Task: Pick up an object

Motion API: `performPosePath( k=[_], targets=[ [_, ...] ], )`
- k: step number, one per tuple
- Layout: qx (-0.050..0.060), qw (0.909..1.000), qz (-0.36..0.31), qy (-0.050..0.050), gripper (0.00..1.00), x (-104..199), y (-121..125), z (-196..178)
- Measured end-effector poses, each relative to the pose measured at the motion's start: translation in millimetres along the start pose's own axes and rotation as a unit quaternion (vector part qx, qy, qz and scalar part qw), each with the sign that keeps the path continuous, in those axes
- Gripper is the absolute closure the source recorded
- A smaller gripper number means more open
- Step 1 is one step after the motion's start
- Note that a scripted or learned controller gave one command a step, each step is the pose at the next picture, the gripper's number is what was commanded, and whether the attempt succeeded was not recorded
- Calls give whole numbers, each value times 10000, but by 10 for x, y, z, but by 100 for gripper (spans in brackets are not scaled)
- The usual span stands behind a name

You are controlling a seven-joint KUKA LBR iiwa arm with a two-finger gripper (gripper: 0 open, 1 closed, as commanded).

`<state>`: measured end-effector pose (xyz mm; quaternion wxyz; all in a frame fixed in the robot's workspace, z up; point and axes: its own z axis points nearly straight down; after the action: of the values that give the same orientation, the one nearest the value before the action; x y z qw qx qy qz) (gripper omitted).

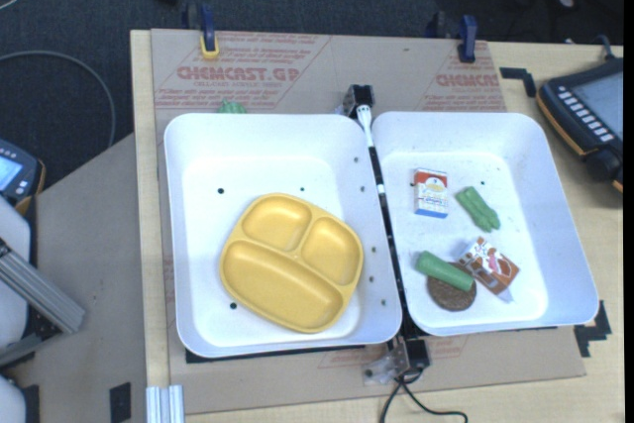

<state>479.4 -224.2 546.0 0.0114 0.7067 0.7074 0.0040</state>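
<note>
1. Both bins I work over are plain white: the left bin (pixel 188 213) and the right bin (pixel 525 154), each with a few small dark dots on the floor.
2. Divided plate (pixel 292 260), lower centre-left of the frame: solid yellow.
3. Small carton (pixel 430 192), centre-right: white, with a red top and a blue band at the bottom.
4. Upper green piece (pixel 477 208): bright green.
5. Lower green piece (pixel 444 269): darker green.
6. Disc (pixel 452 296): brown.
7. Packet (pixel 489 265): red-brown with white markings.
8. Board (pixel 297 64) beneath: tan, red lettering.
9. Clamps (pixel 207 27): blue and yellow.
</note>
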Motion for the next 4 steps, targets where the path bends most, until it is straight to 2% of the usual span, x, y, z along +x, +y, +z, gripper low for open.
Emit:
performPosePath(
  k=[1,2,3,4],
  targets=[
    [184,9998,-1,81,0,41,423,1883],
    [-1,10000,1,7,0,112,-18,41],
    [70,10000,-2,25,100,116,7,39],
    [164,9998,7,73,100,181,-31,1169]
  ],
)
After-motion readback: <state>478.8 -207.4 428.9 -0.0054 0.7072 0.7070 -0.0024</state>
